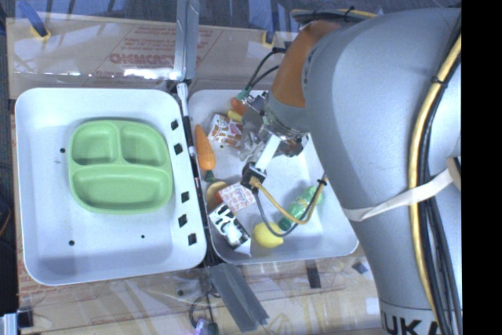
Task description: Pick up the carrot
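I see the gripper [252, 125] low over the right bin [336, 238], toward its 12 o'clock end. I cannot tell whether it is wide or narrow, or whether it holds anything. The carrot [205, 150] lies lengthwise against the bin's 9 o'clock wall, at 9 o'clock from the gripper. A printed packet [223, 129] sits between the two. A yellow fruit [268, 238] rests at the bin's 6 o'clock end, with a green bottle [304, 206] at 4 o'clock. The left bin [39, 247] holds a green divided plate [121, 166].
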